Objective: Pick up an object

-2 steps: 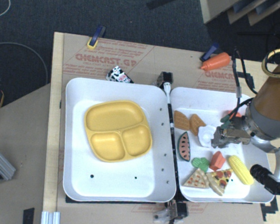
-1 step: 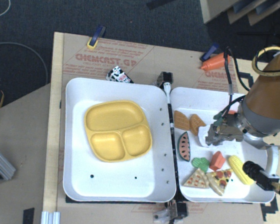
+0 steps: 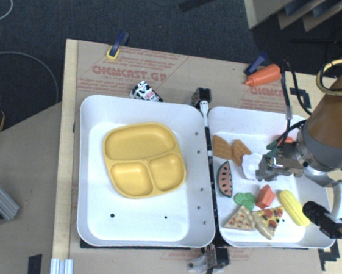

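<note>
Two bins; pincer (image 3: 270,169) hangs low over right bin (image 3: 234,119), can't tell its state. Toy food lies at its 6 o'clock: red piece (image 3: 266,196), corn (image 3: 293,207). Step: approach. Next: descend, clamp one.

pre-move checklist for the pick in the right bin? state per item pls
1. Hand over right bin: ok.
2. Object held in hand: cannot tell, arm hides the view.
3. Targets in reach: ok; watermelon slice, corn cob, pizza slice lie in the right bin.
4. Clutter: not ok; pizza slice, red piece and green piece crowd together.
5. Yellow divided plate in left bin, apart from the hand: ok.
</note>
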`<state>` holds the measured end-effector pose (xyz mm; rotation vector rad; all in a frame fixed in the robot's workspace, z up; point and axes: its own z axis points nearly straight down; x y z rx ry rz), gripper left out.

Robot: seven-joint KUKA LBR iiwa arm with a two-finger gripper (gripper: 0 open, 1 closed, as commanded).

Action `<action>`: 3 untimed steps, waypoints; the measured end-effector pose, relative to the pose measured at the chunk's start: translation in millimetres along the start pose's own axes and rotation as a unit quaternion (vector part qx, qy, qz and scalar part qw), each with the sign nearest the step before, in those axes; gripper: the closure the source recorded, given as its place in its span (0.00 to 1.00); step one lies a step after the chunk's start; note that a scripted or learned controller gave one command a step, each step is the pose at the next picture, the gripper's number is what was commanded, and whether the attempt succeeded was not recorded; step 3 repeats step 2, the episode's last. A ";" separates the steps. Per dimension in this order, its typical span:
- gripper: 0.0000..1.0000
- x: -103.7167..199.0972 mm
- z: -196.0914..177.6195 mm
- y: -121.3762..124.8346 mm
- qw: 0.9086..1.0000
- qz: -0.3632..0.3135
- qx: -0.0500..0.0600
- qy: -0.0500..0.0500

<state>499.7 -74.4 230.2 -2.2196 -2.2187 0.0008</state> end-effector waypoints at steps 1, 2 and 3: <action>1.00 -5.1 -2.3 2.2 1.000 0.000 -0.002 -0.001; 1.00 -3.6 16.1 6.1 1.000 0.000 0.001 0.000; 1.00 -3.6 16.1 6.1 1.000 0.000 0.001 0.000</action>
